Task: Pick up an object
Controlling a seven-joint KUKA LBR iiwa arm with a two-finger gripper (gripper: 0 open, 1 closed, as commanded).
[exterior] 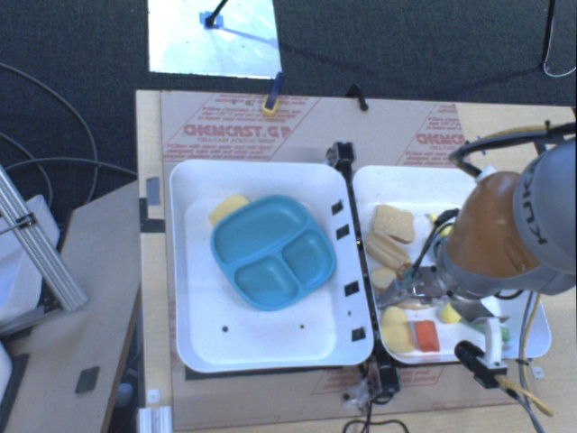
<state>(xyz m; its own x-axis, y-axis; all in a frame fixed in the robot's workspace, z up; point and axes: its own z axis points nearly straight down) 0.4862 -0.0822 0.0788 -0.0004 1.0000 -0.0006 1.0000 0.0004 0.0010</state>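
Note:
My gripper is down inside the right bin, under the orange-banded wrist. It hangs over a cluster of toy food. Tan bread slices and another tan piece lie just to its left. A pale round piece sits beside it. In front of it are a yellow round piece, an orange block and a small yellow piece. The wrist hides whatever lies directly beneath the gripper.
The left bin holds a blue divided plate with a yellow object peeking out behind it. A black divider with clips separates the bins. Cables trail at the right bin's front edge.

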